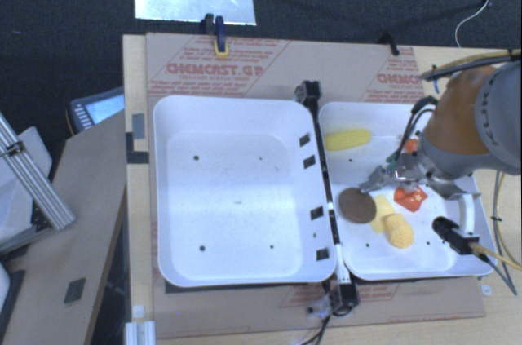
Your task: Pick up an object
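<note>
Gripper hung over the right bin, just above the brown disc (finger state indiscernible); the arm partly hid an orange item.

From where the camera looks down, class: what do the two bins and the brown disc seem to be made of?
The left bin and right bin look like moulded white plastic: smooth, rounded corners, faint sheen. The brown disc looks matt and flat, perhaps plastic or rubber toy food; the view is too coarse to say which.

The table carries a printed cardboard sheet held by a clamp at its far edge, with two white bins side by side on it.
</note>
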Controlling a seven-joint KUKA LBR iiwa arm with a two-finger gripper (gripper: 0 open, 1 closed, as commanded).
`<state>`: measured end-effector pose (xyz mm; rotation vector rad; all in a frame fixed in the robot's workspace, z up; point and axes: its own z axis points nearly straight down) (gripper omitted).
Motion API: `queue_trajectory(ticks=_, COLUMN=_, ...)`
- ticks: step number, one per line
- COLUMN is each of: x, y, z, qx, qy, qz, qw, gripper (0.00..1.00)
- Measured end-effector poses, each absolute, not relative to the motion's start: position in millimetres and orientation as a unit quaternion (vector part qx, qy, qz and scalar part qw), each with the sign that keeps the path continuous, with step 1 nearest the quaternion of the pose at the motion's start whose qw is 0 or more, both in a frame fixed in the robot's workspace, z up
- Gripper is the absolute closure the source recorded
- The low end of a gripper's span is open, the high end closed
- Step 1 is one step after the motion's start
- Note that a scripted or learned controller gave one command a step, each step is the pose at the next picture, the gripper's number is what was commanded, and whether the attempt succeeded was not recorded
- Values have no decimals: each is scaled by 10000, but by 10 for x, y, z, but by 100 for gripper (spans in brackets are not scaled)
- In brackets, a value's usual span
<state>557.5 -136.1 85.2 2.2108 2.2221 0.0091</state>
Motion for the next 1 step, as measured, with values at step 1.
queue_trajectory(ticks=1, x=5566, y=-1362, z=981, qx=7057, qy=7085, qz=35, qw=50, gripper=100)
